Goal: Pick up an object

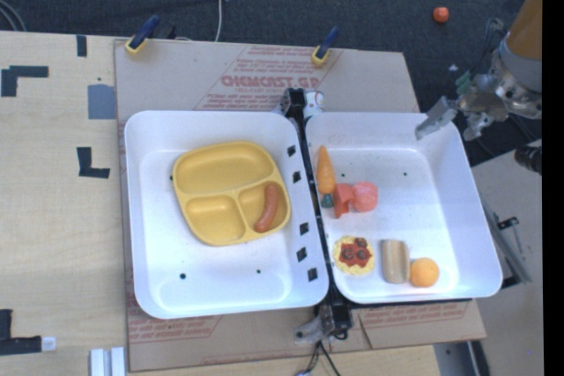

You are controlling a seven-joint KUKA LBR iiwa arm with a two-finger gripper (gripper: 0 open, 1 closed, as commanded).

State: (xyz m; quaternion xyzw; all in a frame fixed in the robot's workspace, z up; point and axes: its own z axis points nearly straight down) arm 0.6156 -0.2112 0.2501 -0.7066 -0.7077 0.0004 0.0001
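Approach step: your hand (449, 117) hovers at the right bin's (471, 189) far corner, fingers spread, holding nothing. Toys lie below-left of it, the pink toy (357, 197) nearest; next you need to descend over one.

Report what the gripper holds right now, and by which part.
Nothing is held. The gripper hangs above the right bin's upper right corner, apart from the toy food; its fingers have nothing between them.

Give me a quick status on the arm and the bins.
Hand above right bin's far corner, open, holding nothing. Carrot, orange untouched. Nothing in the way.
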